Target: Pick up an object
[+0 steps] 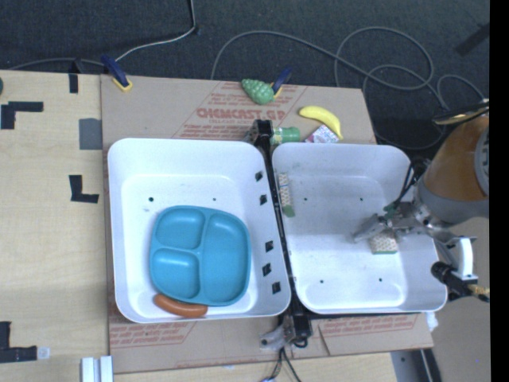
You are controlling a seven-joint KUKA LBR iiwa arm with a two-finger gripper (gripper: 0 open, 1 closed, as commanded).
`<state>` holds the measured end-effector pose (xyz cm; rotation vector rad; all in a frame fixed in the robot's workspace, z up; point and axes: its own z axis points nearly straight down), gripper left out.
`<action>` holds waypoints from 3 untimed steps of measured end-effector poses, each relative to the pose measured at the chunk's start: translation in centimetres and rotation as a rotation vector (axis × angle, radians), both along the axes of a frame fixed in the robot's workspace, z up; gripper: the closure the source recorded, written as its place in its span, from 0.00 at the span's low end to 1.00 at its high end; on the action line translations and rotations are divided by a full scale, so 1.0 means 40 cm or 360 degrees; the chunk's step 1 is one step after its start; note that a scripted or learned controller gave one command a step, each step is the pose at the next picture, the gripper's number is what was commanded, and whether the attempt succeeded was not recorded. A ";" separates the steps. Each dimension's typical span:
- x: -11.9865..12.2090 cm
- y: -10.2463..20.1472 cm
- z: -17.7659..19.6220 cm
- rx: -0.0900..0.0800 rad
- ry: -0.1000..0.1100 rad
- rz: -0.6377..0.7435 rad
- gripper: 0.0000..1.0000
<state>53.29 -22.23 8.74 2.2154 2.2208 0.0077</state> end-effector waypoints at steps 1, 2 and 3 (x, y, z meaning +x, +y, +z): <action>0.000 -0.004 0.024 -0.0004 0.0000 -0.0003 1.00; 0.034 0.236 0.039 0.0003 0.0014 0.0001 1.00; 0.029 0.422 0.243 0.0001 0.0010 0.0001 1.00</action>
